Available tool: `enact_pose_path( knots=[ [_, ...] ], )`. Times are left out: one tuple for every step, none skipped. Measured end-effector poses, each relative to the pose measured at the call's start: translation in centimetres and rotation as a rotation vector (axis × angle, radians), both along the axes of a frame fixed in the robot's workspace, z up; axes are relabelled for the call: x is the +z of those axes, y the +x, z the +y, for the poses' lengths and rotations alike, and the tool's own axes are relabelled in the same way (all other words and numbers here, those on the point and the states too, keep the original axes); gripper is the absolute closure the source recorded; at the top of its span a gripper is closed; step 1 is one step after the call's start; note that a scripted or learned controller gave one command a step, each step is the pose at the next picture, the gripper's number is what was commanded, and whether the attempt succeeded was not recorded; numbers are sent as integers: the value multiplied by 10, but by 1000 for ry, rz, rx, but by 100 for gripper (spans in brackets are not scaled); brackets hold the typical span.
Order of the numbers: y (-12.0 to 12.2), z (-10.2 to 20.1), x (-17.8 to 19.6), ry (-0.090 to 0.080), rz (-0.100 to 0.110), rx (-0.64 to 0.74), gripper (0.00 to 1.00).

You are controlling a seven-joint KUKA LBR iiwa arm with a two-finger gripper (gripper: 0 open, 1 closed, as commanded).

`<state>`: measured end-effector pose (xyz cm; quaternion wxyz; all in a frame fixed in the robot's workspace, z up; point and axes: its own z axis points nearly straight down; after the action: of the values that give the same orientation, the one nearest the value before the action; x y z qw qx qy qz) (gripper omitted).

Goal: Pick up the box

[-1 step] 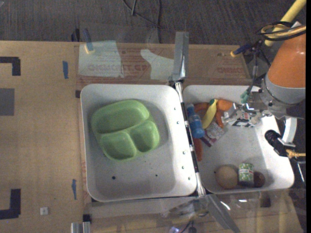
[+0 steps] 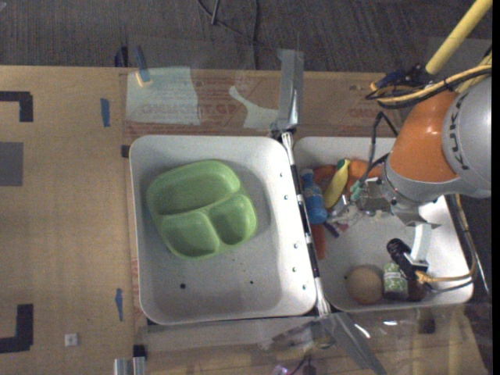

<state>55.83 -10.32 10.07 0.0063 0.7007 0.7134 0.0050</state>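
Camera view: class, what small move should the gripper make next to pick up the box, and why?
Probably shift toward the view's bottom: the gripper hangs over piled toys, while what looks like the small green box lies apart, beside the tan ball.

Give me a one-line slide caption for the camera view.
KUKA arm reaches into the cluttered right bin; a green divided plate lies in the left bin.

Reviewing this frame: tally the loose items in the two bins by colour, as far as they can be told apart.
Green: 2, the divided tray in the left bin and a small green item in the right bin
Blue: 1, blue item
Yellow: 1, yellow item
Tan: 1, round ball
Orange-red: 1, partly hidden piece
Total: 6, though the cluster near the arm may hide more.
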Motion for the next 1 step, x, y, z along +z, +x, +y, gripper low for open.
enact_pose_path(
  knots=[
    [66,-58,-7,12,11,-191,0]
  ],
)
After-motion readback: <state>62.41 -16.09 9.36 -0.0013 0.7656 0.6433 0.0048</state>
